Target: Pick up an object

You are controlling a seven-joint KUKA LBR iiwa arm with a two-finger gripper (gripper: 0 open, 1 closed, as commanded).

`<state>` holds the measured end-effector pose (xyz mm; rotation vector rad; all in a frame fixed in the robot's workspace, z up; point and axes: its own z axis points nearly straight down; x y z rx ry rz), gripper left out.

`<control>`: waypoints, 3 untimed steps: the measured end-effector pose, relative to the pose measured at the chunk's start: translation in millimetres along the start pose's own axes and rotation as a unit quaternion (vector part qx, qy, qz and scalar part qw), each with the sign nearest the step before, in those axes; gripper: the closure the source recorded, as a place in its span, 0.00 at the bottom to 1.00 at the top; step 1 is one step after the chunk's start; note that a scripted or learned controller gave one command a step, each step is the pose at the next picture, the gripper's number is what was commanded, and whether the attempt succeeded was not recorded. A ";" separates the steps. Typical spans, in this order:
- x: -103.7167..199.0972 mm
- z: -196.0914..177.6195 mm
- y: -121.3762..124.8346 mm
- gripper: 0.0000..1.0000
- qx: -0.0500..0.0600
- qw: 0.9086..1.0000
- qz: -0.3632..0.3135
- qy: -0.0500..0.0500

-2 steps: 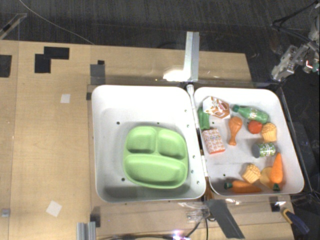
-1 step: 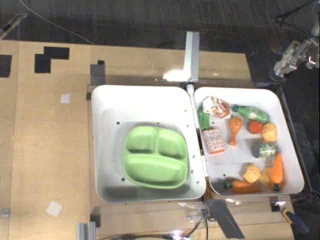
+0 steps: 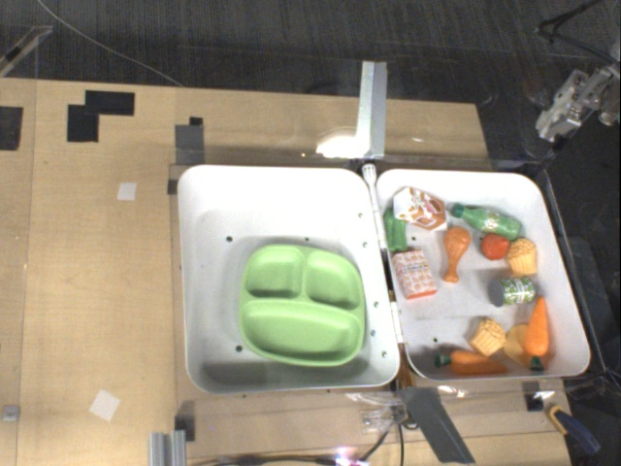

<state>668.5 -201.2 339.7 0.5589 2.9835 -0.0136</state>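
Lying loose in the right bin [image 3: 558, 260], well apart from the hand [image 3: 572, 103] parked beyond its far corner, fingers unreadable, the toy drumstick [image 3: 455, 251] looks light, rigid and smooth, probably best pinched across its narrow shank.

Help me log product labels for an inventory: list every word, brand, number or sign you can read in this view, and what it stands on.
No text can be read.
Red and white carton: printed pattern, too blurred to read.
Pink box: print on its face, too small to read.
Small green can: label band, blurred.
Green divided tray: no markings visible.
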 end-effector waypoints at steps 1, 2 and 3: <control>-3.2 -14.0 0.8 1.00 -0.001 1.000 -0.001 -0.006; -6.4 -28.0 1.6 1.00 -0.001 1.000 -0.002 -0.012; 6.5 -8.0 -6.1 1.00 0.004 0.999 -0.002 0.047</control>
